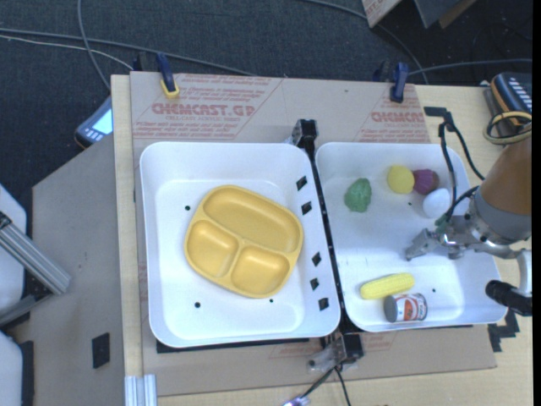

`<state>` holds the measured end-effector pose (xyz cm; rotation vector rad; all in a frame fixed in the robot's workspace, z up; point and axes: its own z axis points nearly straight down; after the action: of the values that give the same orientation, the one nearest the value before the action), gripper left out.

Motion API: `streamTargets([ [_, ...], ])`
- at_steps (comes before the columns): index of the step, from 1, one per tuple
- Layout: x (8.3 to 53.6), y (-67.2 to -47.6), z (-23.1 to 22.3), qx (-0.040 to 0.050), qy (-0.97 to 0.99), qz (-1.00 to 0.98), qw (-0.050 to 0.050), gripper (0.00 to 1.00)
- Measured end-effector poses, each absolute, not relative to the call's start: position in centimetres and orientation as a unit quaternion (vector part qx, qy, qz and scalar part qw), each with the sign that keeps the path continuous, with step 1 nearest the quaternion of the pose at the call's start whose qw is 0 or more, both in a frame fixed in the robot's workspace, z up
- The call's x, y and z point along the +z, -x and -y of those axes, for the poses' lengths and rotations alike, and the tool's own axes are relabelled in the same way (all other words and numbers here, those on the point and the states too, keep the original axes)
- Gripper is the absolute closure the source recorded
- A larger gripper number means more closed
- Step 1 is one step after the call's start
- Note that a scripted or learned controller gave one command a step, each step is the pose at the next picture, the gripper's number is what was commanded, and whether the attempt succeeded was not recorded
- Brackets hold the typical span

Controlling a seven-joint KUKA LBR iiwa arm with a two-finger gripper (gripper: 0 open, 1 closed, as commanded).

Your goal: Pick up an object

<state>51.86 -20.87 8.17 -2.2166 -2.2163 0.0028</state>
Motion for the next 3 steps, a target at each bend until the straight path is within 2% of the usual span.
streamTargets([
  [1, 9.6, -52.0, 20.9, -0.0006, 0.707, 0.707, 0.0, 1.0],
  [3, 19.8, -51.7, 20.0, -0.001, 0.707, 0.708, -0.002, 1.0],
])
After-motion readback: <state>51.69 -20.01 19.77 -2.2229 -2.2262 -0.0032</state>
